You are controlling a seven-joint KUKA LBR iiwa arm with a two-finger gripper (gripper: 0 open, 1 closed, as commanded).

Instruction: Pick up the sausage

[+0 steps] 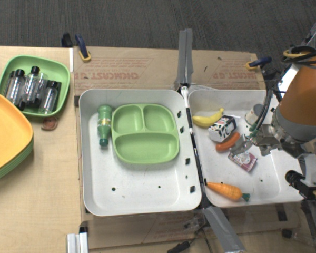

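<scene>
End effector [248,141] hovers by the sausage [227,140] (grip state, can't tell), and it should center over that red middle, clear of the banana [207,118].

Sausage [227,141]: smooth, glossy orange-red skin. Divided plate [145,133]: matt green plastic. Bins [95,157]: smooth white plastic, slight sheen. Bench top [37,204]: pale wood. Far backing sheet [126,70]: printed brown cardboard.

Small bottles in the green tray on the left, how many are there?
4, it looks like: the small bottles lie side by side in the green tray left of the bins, black caps pointing away from the camera. They sit packed close, so another could be hidden.
</scene>
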